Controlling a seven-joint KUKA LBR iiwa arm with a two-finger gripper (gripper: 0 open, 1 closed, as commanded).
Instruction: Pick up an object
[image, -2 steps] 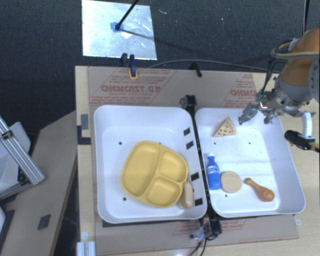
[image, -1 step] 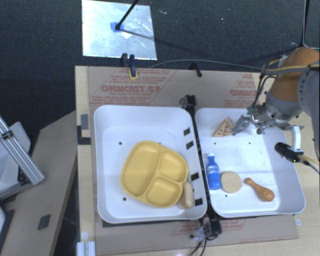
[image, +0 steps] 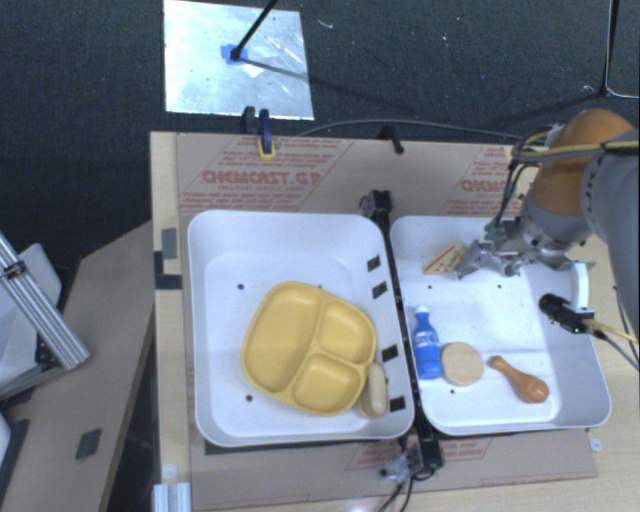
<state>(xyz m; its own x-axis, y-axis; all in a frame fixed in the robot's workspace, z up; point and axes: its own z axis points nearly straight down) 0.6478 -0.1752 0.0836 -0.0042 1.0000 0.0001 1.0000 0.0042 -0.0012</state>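
Four objects lay in the right bin (image: 590, 400); gripper (image: 478, 262), fingers spread and empty, hung beside the wooden block (image: 441, 261), bottle (image: 426, 344) nearer the camera.

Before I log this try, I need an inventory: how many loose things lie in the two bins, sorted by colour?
Yellow: 1, the divided tray in the left bin.
Tan or beige: 3, the oblong piece by the tray, the round disc, the flat piece near the gripper.
Blue: 1, the bottle.
Orange-brown: 1, the handled piece.
Total: 6
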